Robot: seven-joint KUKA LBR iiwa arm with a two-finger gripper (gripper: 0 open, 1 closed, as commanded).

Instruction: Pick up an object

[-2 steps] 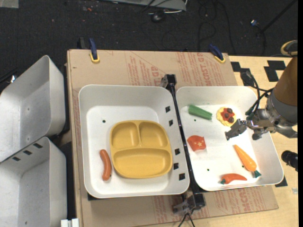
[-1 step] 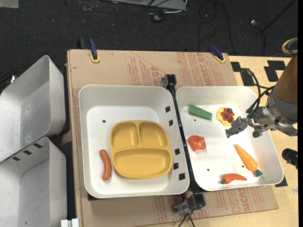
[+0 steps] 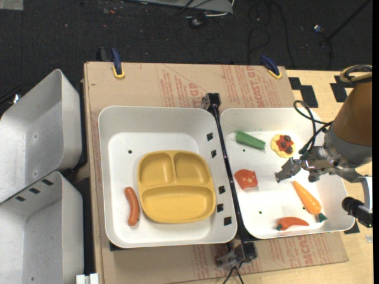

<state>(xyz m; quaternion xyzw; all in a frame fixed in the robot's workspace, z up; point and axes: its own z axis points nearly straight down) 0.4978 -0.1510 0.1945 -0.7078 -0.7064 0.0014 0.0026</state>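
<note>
The bench [image 3: 177, 81] under me carries two shallow white bins side by side. The left bin [image 3: 112, 129] holds a yellow divided plate [image 3: 176, 186] in its middle and a toy sausage [image 3: 132, 206] just beside the plate, toward the bin's front left corner. The right bin [image 3: 260, 220] is the one I am working over: a green toy vegetable [image 3: 250, 139] near its back edge, a small toy pizza [image 3: 283, 145] just beside that, a red toy tomato [image 3: 246, 179] close to the edge shared with the other bin, a toy carrot [image 3: 307, 198] toward the right edge, and a red chili pepper [image 3: 292, 222] along the front edge. I judge this to be the approach step, with nothing grasped yet: my arm comes in over the right edge of that bin, wrist bent down toward its floor, and my gripper [image 3: 292, 170] hangs between the pizza and the top of the carrot. Its fingers look spread apart with nothing between them, though they are dark and small here. The carrot is nearest, so the next move calls for shifting toward the front right, lining the fingers across the carrot's narrow body, then descending and closing.
</note>
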